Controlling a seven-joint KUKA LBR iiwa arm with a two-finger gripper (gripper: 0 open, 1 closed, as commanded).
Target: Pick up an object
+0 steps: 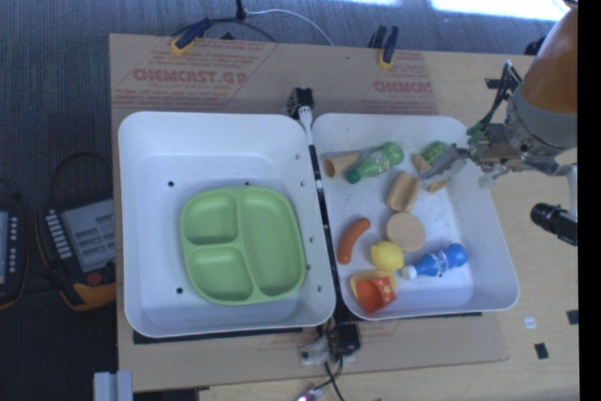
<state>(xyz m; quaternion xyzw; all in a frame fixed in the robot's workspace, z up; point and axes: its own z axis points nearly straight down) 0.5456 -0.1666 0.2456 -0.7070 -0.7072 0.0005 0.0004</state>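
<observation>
Green broccoli (434, 150) lies at 1 o'clock in the right bin (488, 244), just beside the gripper (449, 161). Whether the gripper is open or holds anything, I cannot tell. At 9 o'clock, the left bin (155, 155) bears a green plate (244, 244).

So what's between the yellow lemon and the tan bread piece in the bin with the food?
In the camera view, a round tan disc sits between the yellow lemon below it and the tan bread piece above it.
</observation>
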